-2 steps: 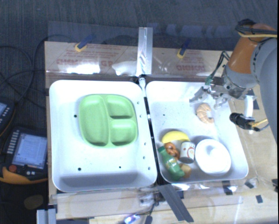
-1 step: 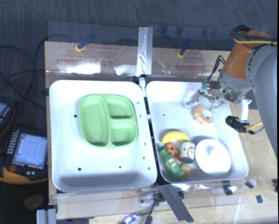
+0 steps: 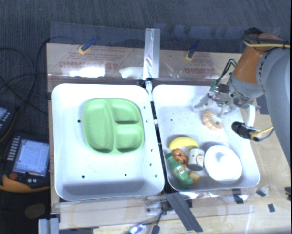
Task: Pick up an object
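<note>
Claw [image 3: 215,105] spread wide over the right bin [image 3: 177,99], fingers splayed, nothing between them — poised directly above a small tan object [image 3: 212,120] lying just below. Further down: yellow piece [image 3: 183,143], small can [image 3: 196,158], green bottle [image 3: 180,173], white bowl [image 3: 222,163]. Far left, in the other bin [image 3: 63,145] — green divided tray [image 3: 113,124]
</note>
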